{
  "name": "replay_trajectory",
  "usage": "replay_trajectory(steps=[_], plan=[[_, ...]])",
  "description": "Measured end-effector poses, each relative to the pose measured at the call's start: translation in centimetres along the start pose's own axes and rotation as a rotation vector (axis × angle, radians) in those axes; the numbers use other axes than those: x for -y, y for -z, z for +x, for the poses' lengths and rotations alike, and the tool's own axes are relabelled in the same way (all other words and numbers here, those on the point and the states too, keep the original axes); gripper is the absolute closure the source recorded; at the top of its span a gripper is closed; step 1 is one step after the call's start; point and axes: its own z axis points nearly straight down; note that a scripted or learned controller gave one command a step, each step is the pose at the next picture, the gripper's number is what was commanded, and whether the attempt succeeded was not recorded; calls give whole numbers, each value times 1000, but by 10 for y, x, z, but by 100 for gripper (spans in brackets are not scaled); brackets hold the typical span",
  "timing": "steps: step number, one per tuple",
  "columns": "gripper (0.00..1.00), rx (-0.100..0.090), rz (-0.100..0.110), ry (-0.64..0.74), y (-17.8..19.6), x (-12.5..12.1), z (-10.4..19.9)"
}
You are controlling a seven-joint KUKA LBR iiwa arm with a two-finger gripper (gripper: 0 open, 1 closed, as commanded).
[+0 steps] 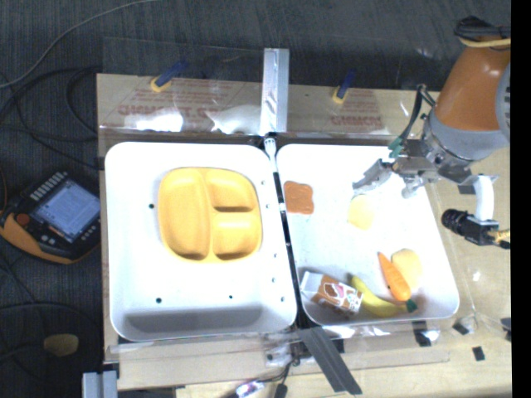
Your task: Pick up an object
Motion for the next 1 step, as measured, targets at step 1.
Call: replay_trajectory(steps=[1], plan=[[0,4,-1,115,3,-2,-54]])
